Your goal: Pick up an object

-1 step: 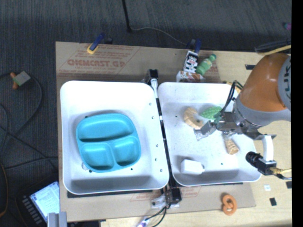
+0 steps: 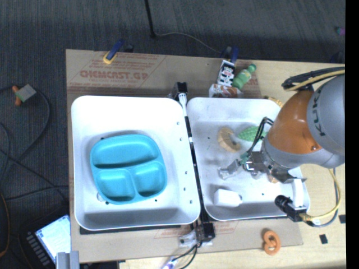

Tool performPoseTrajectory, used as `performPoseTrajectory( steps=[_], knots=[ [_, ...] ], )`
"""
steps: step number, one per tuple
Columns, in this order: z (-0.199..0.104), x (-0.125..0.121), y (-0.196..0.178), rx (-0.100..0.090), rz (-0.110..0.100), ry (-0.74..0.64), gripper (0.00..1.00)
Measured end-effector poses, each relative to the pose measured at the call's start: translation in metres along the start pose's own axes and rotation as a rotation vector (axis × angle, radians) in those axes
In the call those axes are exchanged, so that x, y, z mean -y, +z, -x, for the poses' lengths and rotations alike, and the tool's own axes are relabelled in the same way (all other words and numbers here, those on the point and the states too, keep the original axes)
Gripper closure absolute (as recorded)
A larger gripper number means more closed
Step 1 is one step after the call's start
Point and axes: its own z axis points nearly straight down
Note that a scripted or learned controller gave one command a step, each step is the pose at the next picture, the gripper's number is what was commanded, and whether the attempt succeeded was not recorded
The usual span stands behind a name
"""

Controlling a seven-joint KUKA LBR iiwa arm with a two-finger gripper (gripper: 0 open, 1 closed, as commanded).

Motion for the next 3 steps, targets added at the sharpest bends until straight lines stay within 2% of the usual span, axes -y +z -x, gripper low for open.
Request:
performPoseTrajectory(
  steps=[1, 2, 3],
  knots=[
    [0.002, -0.001, -0.010, 0.004, 0.003, 0.002, 1.00],
    [0.082, -0.051, -0.053, 0.002, -0.004, 0.001, 1.00],
    [0.081, -0.051, -0.052, 0.000, -0.005, 0.000, 0.00]
  ],
)
